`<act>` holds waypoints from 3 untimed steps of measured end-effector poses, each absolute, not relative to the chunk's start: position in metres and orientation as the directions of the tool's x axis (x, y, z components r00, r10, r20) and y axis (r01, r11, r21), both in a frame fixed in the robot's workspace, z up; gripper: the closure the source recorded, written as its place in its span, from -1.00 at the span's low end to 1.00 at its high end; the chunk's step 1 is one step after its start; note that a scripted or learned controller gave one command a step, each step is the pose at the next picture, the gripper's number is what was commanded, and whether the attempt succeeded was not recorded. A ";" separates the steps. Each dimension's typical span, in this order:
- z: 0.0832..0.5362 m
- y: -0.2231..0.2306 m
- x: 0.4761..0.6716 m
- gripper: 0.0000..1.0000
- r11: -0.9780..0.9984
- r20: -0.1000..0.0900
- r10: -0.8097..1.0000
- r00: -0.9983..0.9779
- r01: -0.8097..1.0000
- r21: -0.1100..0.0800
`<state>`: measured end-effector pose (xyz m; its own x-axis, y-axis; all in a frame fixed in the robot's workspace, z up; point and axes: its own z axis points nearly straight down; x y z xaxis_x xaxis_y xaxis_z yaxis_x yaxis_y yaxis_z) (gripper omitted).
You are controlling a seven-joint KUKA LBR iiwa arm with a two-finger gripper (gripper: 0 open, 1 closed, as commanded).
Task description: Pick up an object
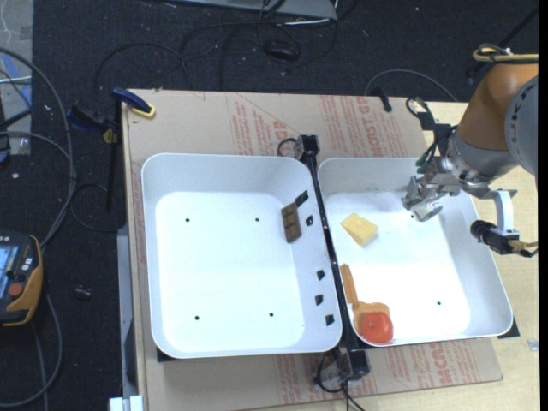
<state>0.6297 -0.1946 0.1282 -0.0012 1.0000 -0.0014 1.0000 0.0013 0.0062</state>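
Note:
A pale yellow wedge [360, 228] lies in the right bin [445, 255], near its left wall. A wooden-handled brush with a red-orange round end [373, 324] rests in that bin's near left corner. A brown chocolate-bar-like block [291, 223] leans on the right wall of the left bin [214, 264]. My gripper [421, 204] hangs over the far part of the right bin, to the right of the yellow wedge and apart from it, with nothing seen between its fingers.
A black divider strip [321, 247] with clips runs between the two bins. Cardboard [257, 118] covers the bench under the bins. Cables and a blue-yellow clamp [133, 103] lie past the far left corner.

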 end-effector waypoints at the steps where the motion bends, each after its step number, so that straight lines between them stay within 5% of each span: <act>1: 0.171 -0.196 0.628 1.00 0.000 -0.001 1.000 0.000 1.000 0.003; 3: 0.272 -0.180 0.623 1.00 0.001 -0.001 1.000 -0.001 1.000 0.005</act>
